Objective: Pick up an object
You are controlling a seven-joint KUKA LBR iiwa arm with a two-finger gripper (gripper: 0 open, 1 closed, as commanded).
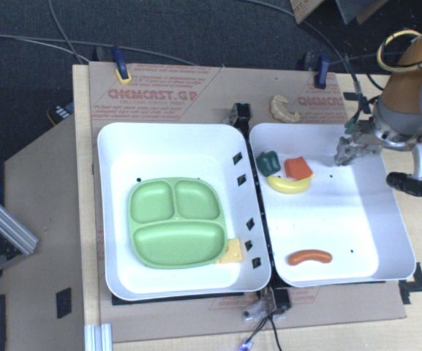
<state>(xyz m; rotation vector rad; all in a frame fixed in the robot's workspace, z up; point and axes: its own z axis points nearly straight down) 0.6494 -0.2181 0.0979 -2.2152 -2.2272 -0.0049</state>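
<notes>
Beside my gripper (pixel 344 154), grip state unreadable: yellow plastic toy banana (pixel 289 184), light, stiff, slippery; grasp mid-curve.

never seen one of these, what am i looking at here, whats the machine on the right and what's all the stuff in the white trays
One camera looks down at a slant on a bench with two white bins. The grey and orange machine is a robot arm; its gripper sits over the right bin, apparently holding nothing. That bin holds toy food: a banana, a green piece, an orange-red piece and a sausage. The left bin holds a green divided plate and a yellow piece.
</notes>
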